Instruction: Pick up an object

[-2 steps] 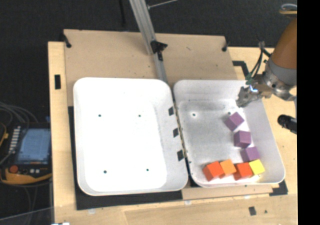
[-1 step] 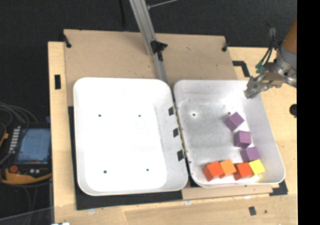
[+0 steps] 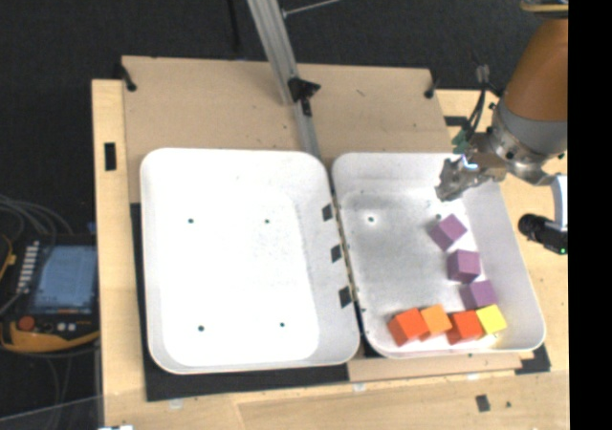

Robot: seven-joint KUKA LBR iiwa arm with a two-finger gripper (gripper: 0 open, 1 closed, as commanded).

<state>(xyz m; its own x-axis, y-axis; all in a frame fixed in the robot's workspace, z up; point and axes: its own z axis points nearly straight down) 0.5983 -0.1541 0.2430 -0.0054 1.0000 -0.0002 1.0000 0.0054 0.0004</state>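
My likeliest target is the purple block [image 3: 448, 230] nearest the gripper [image 3: 453, 182], lying tilted on the floor of the right bin [image 3: 382, 227], apart from its neighbours. It looks small, rigid and light, probably foam or painted wood with flat matte faces; I'd pinch across two opposite sides. Below it sit two more purple blocks [image 3: 465, 265], then orange blocks [image 3: 411, 325] and a yellow block [image 3: 491, 320] crowded together at the bin's near edge. Whether the fingers are spread, I cannot tell. The left bin [image 3: 234, 256] is smooth white plastic on the plywood counter [image 3: 210, 98].
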